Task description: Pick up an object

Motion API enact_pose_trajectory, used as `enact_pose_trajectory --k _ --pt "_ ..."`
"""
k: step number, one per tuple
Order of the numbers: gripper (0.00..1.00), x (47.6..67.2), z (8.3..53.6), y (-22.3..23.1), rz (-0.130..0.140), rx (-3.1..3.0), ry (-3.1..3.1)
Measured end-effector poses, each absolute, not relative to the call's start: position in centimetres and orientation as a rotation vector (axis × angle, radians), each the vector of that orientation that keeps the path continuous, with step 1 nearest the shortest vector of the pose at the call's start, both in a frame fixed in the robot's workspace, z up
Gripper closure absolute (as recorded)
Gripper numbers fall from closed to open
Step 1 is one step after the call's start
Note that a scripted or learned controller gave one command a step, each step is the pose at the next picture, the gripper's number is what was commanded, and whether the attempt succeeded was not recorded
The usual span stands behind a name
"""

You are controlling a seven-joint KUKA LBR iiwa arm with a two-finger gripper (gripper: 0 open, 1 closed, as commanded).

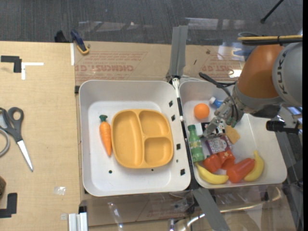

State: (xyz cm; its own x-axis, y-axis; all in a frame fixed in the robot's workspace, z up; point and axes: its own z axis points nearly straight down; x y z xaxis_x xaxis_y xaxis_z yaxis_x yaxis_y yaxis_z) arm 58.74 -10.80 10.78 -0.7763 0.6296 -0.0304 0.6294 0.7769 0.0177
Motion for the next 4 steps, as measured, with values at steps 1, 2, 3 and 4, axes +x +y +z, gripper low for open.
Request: enact_pose_trajectory --k 1,2,3,4 --pt "0.00 57.8 10.8 -10.5 0.010 1.198 2.865" --pt "0.00 65.5 10.7 -10.0 0.012 1.292 2.837" --pt "0.00 58.7 10.7 -15.2 0.010 1.387 2.791" --pt "0.00 52.2 9.6 -11.6 0.006 1.701 2.629"
